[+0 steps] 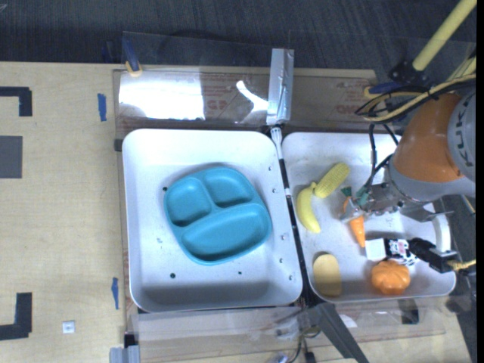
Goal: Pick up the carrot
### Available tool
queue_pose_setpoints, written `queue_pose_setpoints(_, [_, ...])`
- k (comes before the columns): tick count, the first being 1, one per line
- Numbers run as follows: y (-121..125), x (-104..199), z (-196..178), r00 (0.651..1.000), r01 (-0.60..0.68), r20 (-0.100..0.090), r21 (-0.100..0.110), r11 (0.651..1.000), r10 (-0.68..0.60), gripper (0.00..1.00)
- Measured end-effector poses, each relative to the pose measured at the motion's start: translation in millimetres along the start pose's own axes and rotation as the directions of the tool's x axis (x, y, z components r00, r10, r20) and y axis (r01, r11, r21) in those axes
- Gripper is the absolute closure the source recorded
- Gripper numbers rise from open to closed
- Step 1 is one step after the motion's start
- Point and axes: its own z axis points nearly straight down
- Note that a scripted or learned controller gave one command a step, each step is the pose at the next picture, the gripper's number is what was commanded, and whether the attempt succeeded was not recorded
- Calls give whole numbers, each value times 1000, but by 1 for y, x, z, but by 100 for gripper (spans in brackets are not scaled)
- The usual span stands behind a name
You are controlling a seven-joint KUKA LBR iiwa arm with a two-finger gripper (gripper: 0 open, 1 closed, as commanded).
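Status: not done. The carrot lies on the floor of the right bin, not lifted. The gripper hangs at the carrot's far end, close to or touching it. Whether it is spread or closed cannot be told. Grasp and lift remain, by this judgement.

Right bin, near to far:
- orange fruit, near edge
- yellow round piece, beside it
- carrot, mid-bin
- banana, by the dividing wall
- corn cob, touching the banana's far tip

Left bin: one blue divided plate, nothing on it.
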Motion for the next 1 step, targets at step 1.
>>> queue_pose_setpoints(1, [59,46,-87,973,232,-3,6,973,-232,100])
